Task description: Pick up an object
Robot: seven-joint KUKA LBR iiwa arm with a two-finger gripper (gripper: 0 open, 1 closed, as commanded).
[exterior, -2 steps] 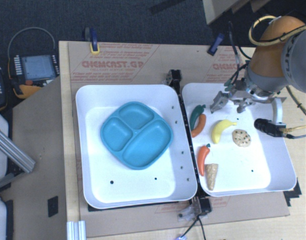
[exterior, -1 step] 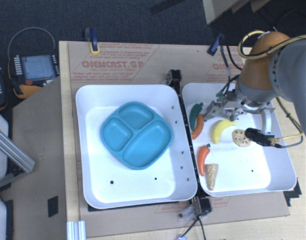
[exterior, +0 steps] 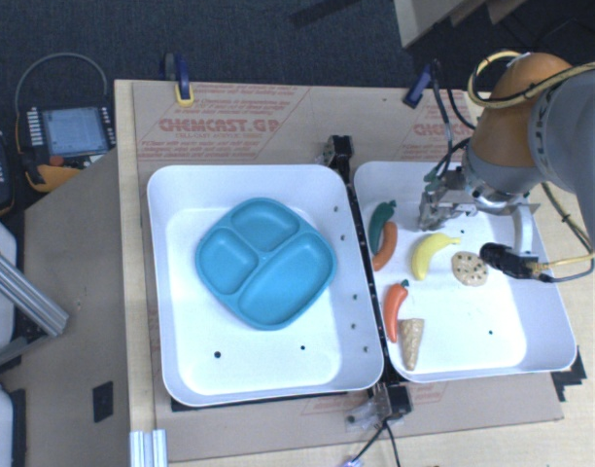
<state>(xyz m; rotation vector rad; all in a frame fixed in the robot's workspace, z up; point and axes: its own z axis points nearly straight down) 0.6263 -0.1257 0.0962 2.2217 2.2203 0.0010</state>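
Observation:
My gripper [exterior: 439,214] hangs over the far part of the right bin [exterior: 531,343], just above and behind a yellow banana [exterior: 429,254]. A round speckled cookie [exterior: 470,269] lies right of the banana. Along the bin's left wall lie a green and orange pepper [exterior: 381,233] and, nearer the front, a red-orange chili with a green stem [exterior: 395,309]. A beige cone-shaped piece [exterior: 411,342] rests at the front left. Nothing shows between the gripper and any of these.
The left bin [exterior: 181,358] holds a blue divided plate [exterior: 265,261]. The grey arm with its orange band [exterior: 516,115] comes in from the upper right over the right bin's far edge. The right bin's front right floor is bare.

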